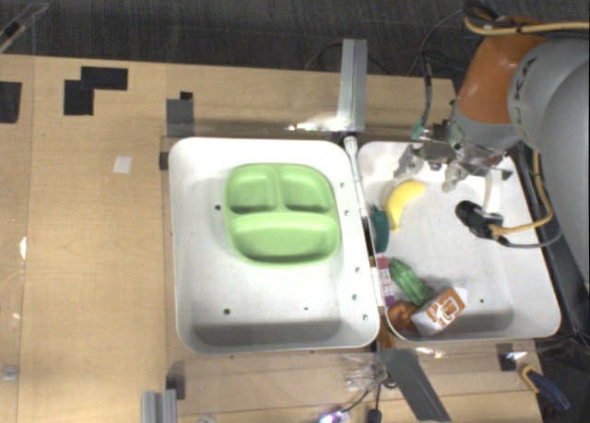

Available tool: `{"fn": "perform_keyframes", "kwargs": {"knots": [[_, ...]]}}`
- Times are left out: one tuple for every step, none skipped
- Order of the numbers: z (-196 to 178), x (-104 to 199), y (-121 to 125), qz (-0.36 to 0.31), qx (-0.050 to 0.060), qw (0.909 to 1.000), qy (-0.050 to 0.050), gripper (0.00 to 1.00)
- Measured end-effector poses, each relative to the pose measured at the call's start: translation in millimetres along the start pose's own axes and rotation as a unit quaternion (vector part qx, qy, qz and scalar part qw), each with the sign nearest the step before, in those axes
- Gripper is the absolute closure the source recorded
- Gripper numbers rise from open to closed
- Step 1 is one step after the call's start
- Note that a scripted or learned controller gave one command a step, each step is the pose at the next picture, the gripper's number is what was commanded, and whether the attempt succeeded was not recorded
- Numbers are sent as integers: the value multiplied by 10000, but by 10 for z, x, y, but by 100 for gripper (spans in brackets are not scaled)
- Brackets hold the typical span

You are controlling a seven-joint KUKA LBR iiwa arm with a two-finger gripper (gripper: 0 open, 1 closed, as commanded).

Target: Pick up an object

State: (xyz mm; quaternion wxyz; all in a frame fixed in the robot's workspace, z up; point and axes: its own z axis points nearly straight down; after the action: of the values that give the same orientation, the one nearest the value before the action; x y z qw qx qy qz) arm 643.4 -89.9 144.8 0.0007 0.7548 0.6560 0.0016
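arm reaching in from the right, gripper [430, 170] hanging fingers apart just above one banana [403, 200], one green tray [280, 212] sitting in the left bin [194, 255]

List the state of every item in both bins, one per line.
green divided plate: lying flat, right way up, in the left bin.
banana: lying loose in the right bin, below the gripper.
green item: lying on its side.
white and orange package: tipped over at the front wall.

Yellow banana [404, 200] lying free, tilted, upper left area of right bin [516, 292].
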Motion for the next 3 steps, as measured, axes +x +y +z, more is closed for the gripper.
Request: {"fn": "perform_keyframes", "kwargs": {"knots": [[559, -99, 110, -332, -36, 9994, -6, 0], [-250, -63, 284, -1087, -23, 9941, -12, 0], [546, 39, -118, -1718, -48, 9851, -8, 0]]}}
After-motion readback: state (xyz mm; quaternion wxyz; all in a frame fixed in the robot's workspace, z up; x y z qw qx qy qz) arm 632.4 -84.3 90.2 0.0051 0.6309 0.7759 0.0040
